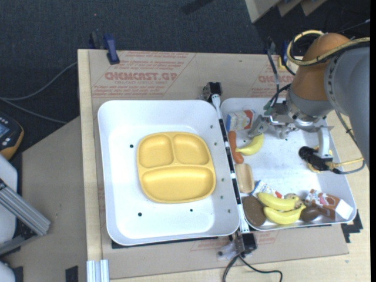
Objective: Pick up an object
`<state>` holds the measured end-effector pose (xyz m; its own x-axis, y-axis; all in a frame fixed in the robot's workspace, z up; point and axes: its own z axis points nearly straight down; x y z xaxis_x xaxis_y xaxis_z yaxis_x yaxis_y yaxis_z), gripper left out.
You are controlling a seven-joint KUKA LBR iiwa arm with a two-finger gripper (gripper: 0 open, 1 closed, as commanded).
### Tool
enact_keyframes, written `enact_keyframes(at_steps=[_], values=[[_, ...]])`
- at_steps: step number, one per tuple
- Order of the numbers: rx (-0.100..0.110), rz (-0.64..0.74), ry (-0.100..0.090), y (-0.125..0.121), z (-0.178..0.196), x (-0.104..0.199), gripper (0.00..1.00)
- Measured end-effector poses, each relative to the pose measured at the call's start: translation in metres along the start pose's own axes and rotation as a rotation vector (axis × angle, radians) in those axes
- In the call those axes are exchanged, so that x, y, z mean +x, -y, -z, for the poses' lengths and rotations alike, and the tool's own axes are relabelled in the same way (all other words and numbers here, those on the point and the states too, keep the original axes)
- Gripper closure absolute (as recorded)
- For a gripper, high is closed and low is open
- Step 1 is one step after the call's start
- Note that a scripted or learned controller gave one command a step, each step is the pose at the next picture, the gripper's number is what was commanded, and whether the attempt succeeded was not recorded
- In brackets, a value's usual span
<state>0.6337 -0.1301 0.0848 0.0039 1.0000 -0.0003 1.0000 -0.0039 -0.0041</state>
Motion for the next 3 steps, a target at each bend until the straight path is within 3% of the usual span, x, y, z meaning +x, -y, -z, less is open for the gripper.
enact_keyframes(at_steps=[1, 2, 3], values=[[0.022, 0.008, 0.013, -0.028, 0.0, 0.023, 0.0], [0.003, -0.004, 0.0, 0.047, -0.001, -0.026, 0.0], [-0.005, 0.003, 0.0, 0.042, 0.01, -0.021, 1.0]])
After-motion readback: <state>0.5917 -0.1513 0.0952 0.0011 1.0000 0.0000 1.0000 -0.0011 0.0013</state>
